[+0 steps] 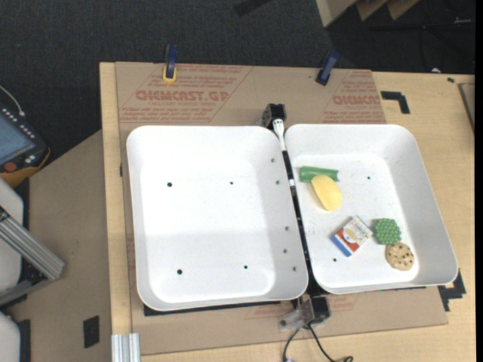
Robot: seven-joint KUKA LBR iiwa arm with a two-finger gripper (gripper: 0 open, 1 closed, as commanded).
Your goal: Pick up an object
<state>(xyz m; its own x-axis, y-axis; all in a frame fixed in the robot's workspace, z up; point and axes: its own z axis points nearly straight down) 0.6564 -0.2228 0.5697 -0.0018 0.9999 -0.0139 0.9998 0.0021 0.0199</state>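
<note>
The right bin [423, 194] holds several small items. A yellow lemon-like piece [327, 194] lies near its left wall, with a green strip [318, 174] touching its far end. A small red, white and blue carton [352, 236] lies toward the front. To its right sit a green bumpy piece [387, 231] and a round brown cookie [399, 256].
The left bin [151, 277] sits beside the right one on a cardboard sheet [226, 89] held by two clamps at the far edge. A black divider strip [290, 194] runs between the bins. A metal rail [30, 251] lies at the far left.
</note>
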